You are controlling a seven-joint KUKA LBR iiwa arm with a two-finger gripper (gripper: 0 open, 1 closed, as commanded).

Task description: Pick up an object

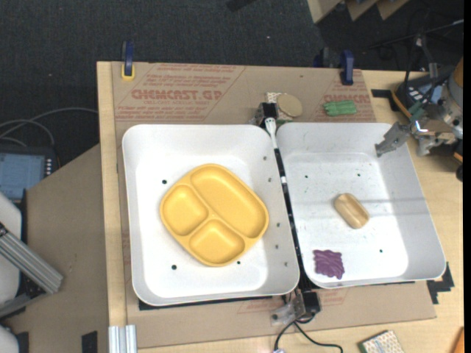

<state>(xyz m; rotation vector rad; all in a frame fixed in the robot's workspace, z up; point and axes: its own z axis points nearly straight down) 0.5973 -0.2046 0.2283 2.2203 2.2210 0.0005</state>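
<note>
Bench, right bin (pixel 412 197): tan block (pixel 351 210) lies down-left of my pincer (pixel 388 144), long axis diagonal; pincer state indeterminate.

- The arm (pixel 441 120) is running off the right picture edge, leaving just its gripper (pixel 388 144) end showing.
- Finger spacing is reading too small to tell.
</note>
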